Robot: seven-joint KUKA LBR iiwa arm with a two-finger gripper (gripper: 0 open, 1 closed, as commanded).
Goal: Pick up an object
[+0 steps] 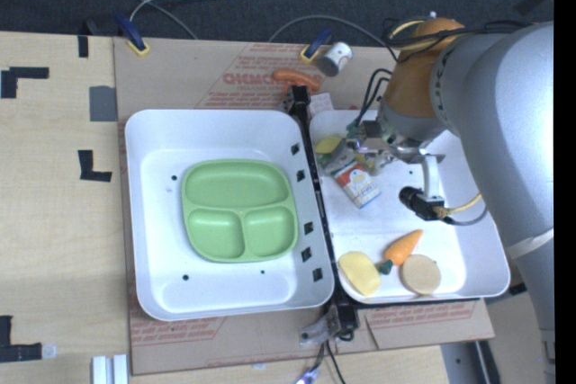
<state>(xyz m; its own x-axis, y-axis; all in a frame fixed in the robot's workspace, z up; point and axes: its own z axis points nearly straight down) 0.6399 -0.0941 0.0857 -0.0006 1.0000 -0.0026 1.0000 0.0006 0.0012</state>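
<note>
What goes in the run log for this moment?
arm: over right bin | gripper: low by small carton | grasp: unconfirmed | carrot: untouched | green tray: left bin

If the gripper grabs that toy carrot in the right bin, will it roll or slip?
The carrot tapers to a point, so pushed it would probably roll in a curve. Its skin looks smooth, so fingers may slip toward the thin end. It lies against a round tan piece, which could get nudged.
</note>
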